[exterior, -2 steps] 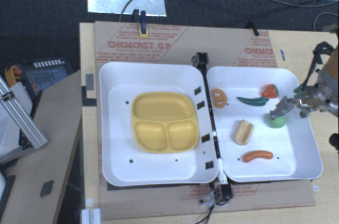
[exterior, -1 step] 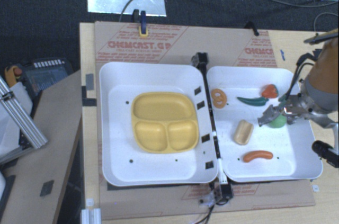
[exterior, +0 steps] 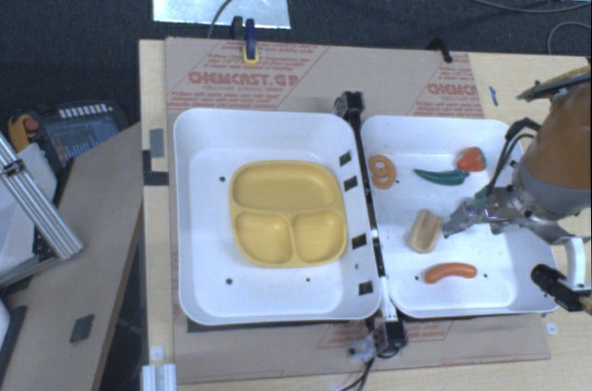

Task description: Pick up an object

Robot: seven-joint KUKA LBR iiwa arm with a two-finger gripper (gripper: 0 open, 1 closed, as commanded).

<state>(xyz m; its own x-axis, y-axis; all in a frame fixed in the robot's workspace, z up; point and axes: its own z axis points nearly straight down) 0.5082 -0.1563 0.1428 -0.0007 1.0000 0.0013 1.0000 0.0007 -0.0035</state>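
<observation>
Tray [exterior: 282, 212] in left bin [exterior: 199, 223]; sausage [exterior: 450, 273], bread [exterior: 425, 230] in right bin [exterior: 499, 292].

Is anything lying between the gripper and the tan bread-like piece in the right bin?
Nothing visible does. The gripper sits just right of the tan bread piece, with only bare floor of the right bin between them. The sausage, green pepper and pretzel all lie off that line.
</observation>
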